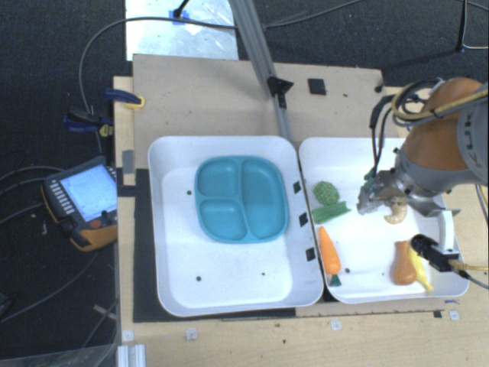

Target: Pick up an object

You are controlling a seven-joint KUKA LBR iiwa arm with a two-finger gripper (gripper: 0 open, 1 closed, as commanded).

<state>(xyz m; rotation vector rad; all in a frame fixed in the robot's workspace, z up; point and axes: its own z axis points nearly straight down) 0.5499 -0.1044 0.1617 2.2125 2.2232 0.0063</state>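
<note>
At right of the frame, the pincer (376, 199) hangs over the right bin (348, 151), just beside a tan piece (396, 215); its state I cannot tell.

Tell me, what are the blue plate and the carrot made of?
The blue plate looks like smooth moulded plastic: one even colour, rounded dividers between its compartments, and a soft sheen. The carrot is probably a plastic toy, since its orange is very uniform and slightly glossy, though the picture alone cannot rule out a real one.
</note>
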